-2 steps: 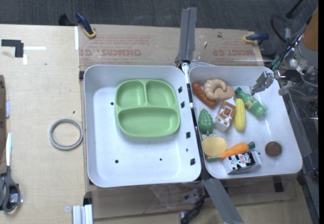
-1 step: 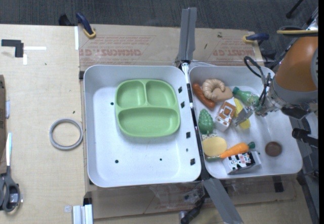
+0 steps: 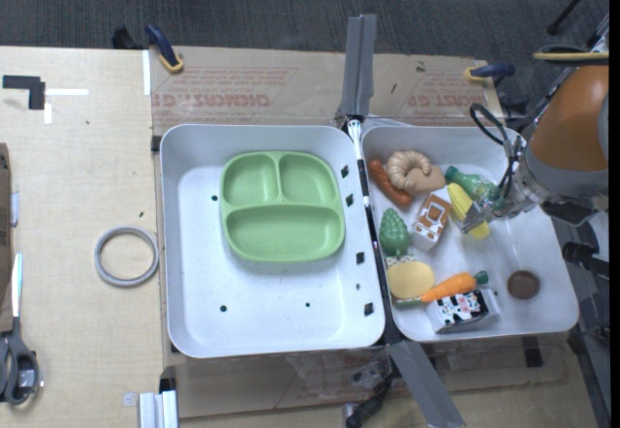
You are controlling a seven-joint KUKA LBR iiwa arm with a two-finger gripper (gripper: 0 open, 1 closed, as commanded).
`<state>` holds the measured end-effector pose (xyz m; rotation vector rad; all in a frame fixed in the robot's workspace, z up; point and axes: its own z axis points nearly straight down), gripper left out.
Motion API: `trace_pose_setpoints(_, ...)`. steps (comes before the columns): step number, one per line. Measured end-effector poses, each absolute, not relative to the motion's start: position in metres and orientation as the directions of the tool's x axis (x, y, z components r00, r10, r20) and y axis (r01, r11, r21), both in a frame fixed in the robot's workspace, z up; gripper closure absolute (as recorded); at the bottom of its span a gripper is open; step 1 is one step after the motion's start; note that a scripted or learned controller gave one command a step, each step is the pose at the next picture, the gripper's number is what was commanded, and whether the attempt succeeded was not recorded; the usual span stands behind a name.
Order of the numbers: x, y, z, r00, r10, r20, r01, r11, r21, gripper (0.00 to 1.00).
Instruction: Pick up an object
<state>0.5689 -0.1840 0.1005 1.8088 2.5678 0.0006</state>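
The yellow corn cob [image 3: 472, 206] lies in the right bin [image 3: 542, 315], near its far right side, with a green-leaved end beside it toward the bin's back. It looks to be the object aimed at, since the pincer [image 3: 481, 213] sits right at it, low in the bin. Whether the pincer is open or closed, and whether it has anything between its tips, I cannot tell; the tips are too small and blurred against the corn.

To do this step well, the tips should straddle the cob across its narrow width, not along its length, and close firmly before any lift. The small carton [image 3: 432, 219] lies just beside the corn on the left, so a wide approach risks nudging it or catching both.

Further out lie a croissant [image 3: 411, 169], a sausage [image 3: 387, 184], a carrot [image 3: 450, 287] and a brown puck [image 3: 523, 284]. The left bin [image 3: 194, 310] holds a green divided plate [image 3: 282, 206].
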Motion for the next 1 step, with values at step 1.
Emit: trace_pose_setpoints(1,0.6245,-0.1406,0.2097,-0.303,0.953,-0.002,0.953,0.303,0.002,1.0)
